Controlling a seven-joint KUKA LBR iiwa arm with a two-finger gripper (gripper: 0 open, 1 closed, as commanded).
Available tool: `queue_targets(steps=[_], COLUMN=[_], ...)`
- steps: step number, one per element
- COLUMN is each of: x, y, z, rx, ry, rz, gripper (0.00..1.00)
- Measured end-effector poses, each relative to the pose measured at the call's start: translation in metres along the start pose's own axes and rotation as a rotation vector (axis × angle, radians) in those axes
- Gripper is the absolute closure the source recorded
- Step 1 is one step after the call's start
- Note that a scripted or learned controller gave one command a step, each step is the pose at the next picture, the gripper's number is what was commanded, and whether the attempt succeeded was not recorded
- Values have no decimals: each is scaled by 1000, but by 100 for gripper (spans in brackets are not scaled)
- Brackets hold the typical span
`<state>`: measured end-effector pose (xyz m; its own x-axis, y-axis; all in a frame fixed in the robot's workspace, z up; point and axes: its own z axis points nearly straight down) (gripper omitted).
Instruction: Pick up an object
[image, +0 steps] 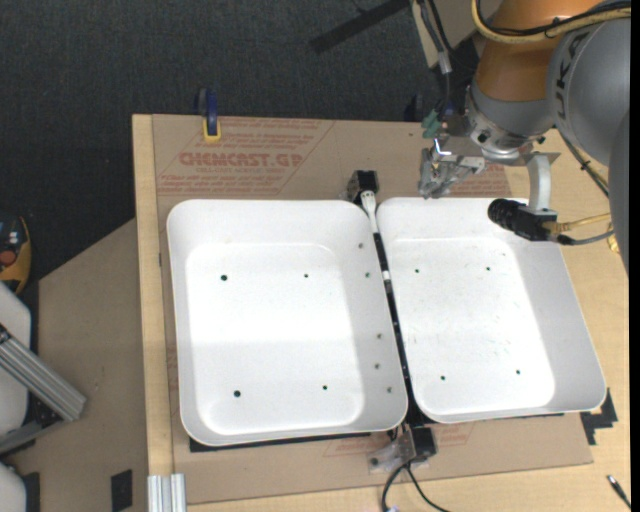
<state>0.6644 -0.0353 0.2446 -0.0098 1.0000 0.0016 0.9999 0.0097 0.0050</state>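
My gripper (437, 182) hangs at the back of the bench, just beyond the far rim of the right bin (560, 300), near that bin's back left corner. It points down over the brown board. I see nothing between its tips at this size. The left bin (190, 300) lies beside the right one, their rims meeting along the middle. Both bins show white floors with a few small dark dots.
A blue clamp (209, 112) stands at the board's back left edge. A black clip (362, 186) sits where the bins meet at the back, and another (415, 444) at the front. An aluminium bar (40, 375) lies off the bench, lower left.
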Motion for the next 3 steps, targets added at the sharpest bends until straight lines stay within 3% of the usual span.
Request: queue_targets(steps=[1,2,3], x=[43,111,102], y=[5,-4,-15], z=[-100,-32,-73], rx=[-8,13,0], ry=[-1,1,-2], rz=[4,3,10], gripper=[100,100,100])
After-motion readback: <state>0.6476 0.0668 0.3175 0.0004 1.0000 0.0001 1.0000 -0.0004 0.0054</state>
